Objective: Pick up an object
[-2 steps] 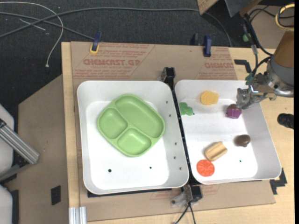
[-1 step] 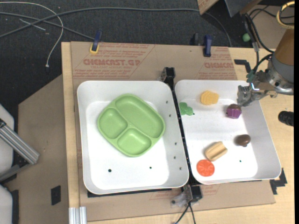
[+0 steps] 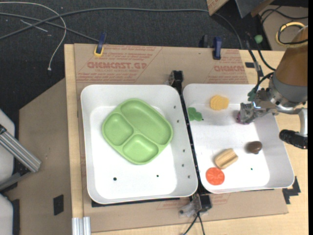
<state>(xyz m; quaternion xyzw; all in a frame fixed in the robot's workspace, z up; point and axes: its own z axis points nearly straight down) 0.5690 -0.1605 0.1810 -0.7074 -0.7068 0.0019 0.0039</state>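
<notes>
My gripper hangs low over the upper right part of the right bin. A small purple object peeks out just beneath its tip; whether it is held is unclear. Other loose items lie in this bin. A yellow piece sits to the gripper's left and a small green piece lies near the bin's left wall. Below are a brown lump, a tan cylinder and an orange-red disc.
The left bin holds a green divided plate. A black divider with clamps runs between the bins. Cables and a black fixture lie at the right edge beside the arm.
</notes>
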